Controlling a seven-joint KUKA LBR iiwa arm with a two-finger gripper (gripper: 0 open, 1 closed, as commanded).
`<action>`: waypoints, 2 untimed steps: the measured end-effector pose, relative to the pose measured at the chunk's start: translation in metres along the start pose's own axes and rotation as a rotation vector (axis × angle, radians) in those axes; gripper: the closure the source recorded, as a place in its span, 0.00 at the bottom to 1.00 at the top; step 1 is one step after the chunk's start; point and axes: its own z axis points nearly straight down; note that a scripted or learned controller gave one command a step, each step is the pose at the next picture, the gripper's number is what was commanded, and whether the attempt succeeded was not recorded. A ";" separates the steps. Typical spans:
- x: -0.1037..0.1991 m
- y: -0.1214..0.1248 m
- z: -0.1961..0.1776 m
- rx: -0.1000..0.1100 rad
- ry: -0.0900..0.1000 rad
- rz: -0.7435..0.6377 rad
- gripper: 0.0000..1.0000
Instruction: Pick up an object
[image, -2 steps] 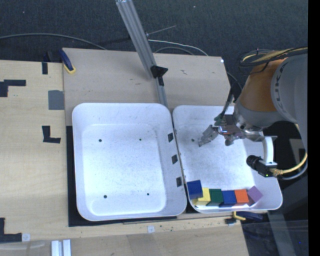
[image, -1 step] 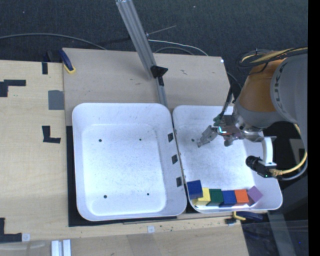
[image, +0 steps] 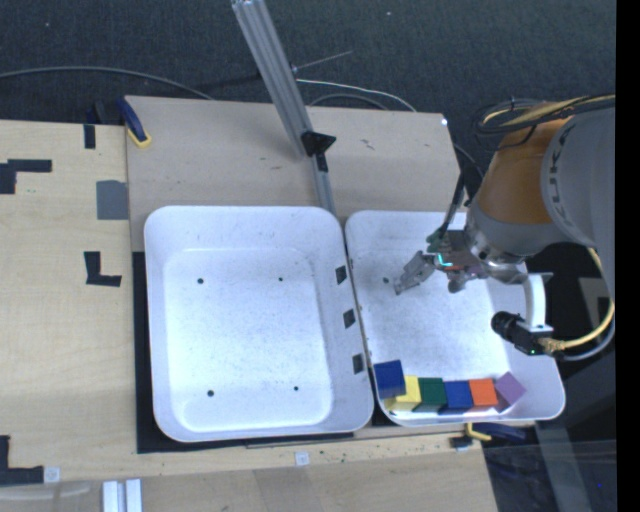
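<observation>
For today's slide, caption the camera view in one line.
Gripper hovers above right bin; coloured blocks line its near edge.

My bench (image: 240, 150) is pale wood, and two shallow white bins sit directly on it, touching side by side. Taking the left bin (image: 160, 300) as the mark: the right bin (image: 375, 240) lies against its right wall, a yellow and blue clamp (image: 135, 122) sits beyond its upper left corner at the board's edge, and dark tape marks (image: 97, 268) lie on the wood to its left.
</observation>
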 end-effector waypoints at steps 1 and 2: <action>-0.059 0.023 -0.062 -0.009 -0.004 0.004 0.00; -0.055 0.022 -0.058 -0.001 0.000 0.000 0.00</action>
